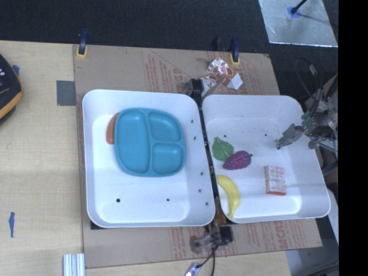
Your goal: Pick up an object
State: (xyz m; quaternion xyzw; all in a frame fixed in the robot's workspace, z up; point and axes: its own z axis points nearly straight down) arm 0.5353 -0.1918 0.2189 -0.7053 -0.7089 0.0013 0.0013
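The right bin (253,111) holds a green toy (222,149), a purple bunch of grapes (237,160), a yellow banana (230,193) and a small white and red box (275,180). My gripper (300,140) hangs over the right bin's far right side, close to its rim. It is open, with nothing between its fingers. The box lies below and left of it, and the grapes are farther left.
In the left bin (98,171) a blue divided plate (150,142) lies partly over an orange object (110,130). A crumpled wrapper (221,73) sits on the cardboard behind the bins. A yellow and black device (7,91) is at the left edge.
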